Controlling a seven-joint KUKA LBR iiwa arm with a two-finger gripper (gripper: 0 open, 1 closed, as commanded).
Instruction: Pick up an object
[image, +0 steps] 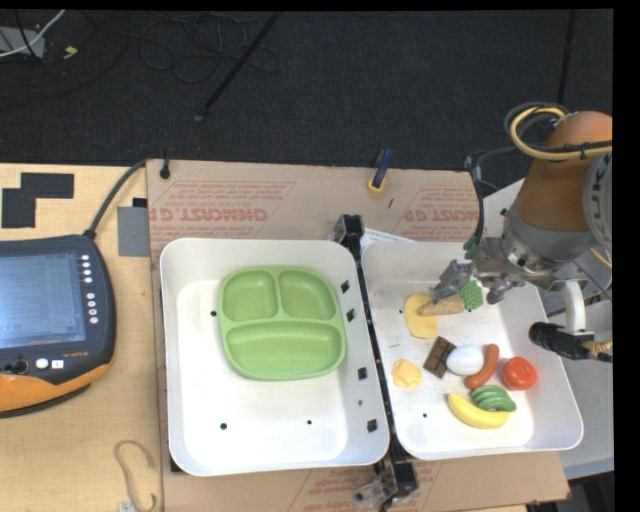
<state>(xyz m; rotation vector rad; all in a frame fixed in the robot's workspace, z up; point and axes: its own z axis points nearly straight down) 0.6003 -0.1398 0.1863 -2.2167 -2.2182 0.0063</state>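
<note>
My gripper (468, 290) hovers over the upper middle of the right bin (560, 420), reaching in from the right. Between its fingers sits a tan cone-shaped toy with a green end (458, 299), tilted, and the fingers look shut on it. Just below and left of it a pale yellow round piece (420, 320) lies on the bin floor. Further toward the front lie a small yellow chunk (406, 374), a brown chocolate bar (438, 356), a white egg (464, 359), a red sausage (484, 366), a red tomato (518, 373), a banana (474, 413) and a green slice (494, 398).
The left bin (190, 400) holds a green divided plate (282, 322). A black divider (365, 340) runs between the two bins. A control pendant with a screen (45, 305) lies at the far left of the bench. A blue and yellow clip (379, 172) sits on the cardboard behind the bins.
</note>
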